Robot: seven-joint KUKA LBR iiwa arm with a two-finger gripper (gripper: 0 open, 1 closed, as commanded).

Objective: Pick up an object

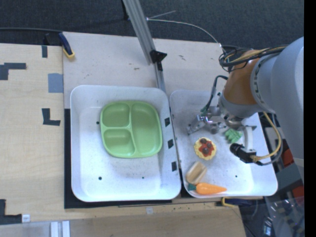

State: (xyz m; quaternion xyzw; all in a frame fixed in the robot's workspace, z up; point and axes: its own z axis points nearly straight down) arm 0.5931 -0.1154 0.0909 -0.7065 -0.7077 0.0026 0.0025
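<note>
Judging from where the grey arm with its orange band [242, 85] hangs over the right shallow white bin [256, 179], the step in hand is the approach to a grasp, and doing it well means choosing one item and descending squarely over it. The end effector [210, 122] sits low over the upper middle of that bin, and its metal parts blur together, so whether it is wide or narrow cannot be told; nothing can be seen held in it. Nearest below it lies a small round tart with yellow crust and red and dark topping [205, 148], probably the easiest target, since it sits apart from its neighbours with bare floor around it. A small green toy piece [232, 134] lies just beside the wrist, partly hidden by the arm and the black cable, so a try there risks snagging. Near the front rim a tan bread-roll-shaped piece [196, 172] rests close to an orange carrot with a green stub [210, 188]; these two are close enough that a descent on one could nudge the other, and the carrot lies against the rim, leaving little room. The left shallow white bin [84, 181] holds a pale green divided plastic plate [131, 129], its three compartments bare. Both bins sit side by side on the light wooden bench [29, 147].
</note>
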